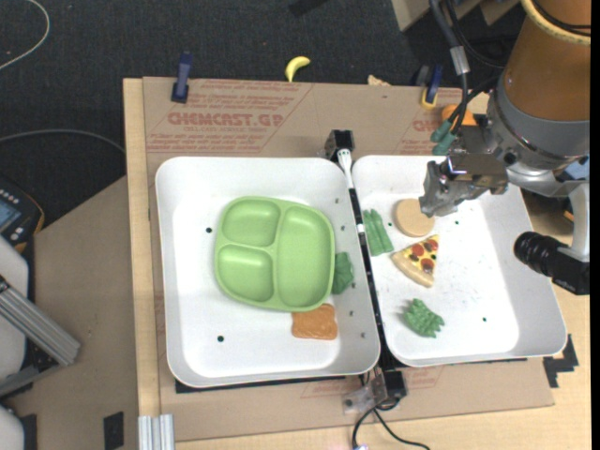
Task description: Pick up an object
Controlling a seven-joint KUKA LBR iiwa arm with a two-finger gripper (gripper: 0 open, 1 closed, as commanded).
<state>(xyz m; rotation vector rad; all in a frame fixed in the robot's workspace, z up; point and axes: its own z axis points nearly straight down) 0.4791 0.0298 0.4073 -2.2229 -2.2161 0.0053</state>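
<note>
The gripper (439, 200) hangs low over the right bin (525, 331), near its upper left part, with the grey arm coming in from the right. Directly under and just left of its tip lies a round tan cookie (410, 218), partly covered by the gripper body; whether anything sits between its tips cannot be told from this slant, nor whether it is open or closed.

The cookie is the nearest candidate — it lies touching or just beside the gripper's lower-left edge, so the coming move looks like a short drop or a small shift toward the left and front. Being a flat disc, it has no long axis to line up with.

Just below the cookie lies a pizza slice (418, 261), its point toward the lower right and its crust toward the left. A green strip (377, 232) lies along the bin's left wall, long axis running front to back. A green leafy piece (423, 318) sits farther toward the front, well apart from the gripper.

The left bin (178, 251) holds a green divided plate (277, 253), an orange-brown nugget (314, 323) at its front edge and a small green piece (342, 272) at its right side — all across the divider, farther off.
</note>
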